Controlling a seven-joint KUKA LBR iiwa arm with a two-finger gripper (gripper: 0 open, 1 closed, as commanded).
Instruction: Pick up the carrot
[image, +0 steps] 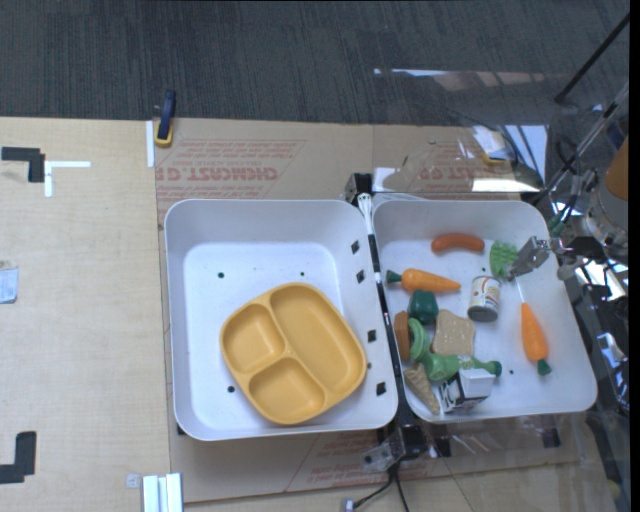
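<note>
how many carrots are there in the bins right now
2, both in the right bin: one carrot lies near the bin's middle, the other carrot by its right wall. The food pile could hide more.

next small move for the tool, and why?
Probably shift the tool toward the bench's near edge and lower it over the orange plastic carrot with green stem in the right white bin. That carrot lies apart from the clutter; the tool sits at the green leafy toy, beside a small can.

The arm (612, 180) is cut off at the right edge.
</note>
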